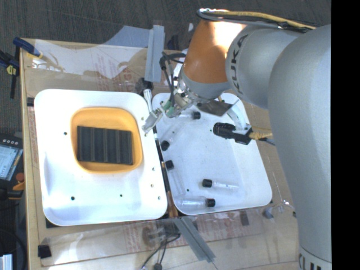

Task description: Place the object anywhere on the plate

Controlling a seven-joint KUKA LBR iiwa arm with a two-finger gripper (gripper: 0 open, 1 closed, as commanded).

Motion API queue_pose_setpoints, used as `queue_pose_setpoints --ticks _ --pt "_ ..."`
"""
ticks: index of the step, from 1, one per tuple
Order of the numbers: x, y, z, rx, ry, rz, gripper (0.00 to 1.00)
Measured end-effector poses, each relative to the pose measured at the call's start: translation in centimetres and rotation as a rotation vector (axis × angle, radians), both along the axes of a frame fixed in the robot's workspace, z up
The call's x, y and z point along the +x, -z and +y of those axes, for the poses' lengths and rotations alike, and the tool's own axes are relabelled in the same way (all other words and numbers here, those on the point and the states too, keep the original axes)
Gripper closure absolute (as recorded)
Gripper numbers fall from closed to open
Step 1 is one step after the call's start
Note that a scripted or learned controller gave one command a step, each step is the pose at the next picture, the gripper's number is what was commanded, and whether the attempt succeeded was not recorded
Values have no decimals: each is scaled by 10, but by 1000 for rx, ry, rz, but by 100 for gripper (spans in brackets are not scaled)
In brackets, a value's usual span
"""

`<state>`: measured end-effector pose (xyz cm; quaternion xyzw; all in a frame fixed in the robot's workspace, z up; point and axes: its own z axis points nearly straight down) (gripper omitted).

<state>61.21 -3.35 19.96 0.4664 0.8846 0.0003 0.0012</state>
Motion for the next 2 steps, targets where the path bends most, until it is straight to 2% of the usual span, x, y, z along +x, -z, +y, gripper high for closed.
queue_pose_setpoints --ticks 1,2 --pt "21 7 51 -1 -305 0 0" --pt "22 -3 50 -2 -307 -1 100"
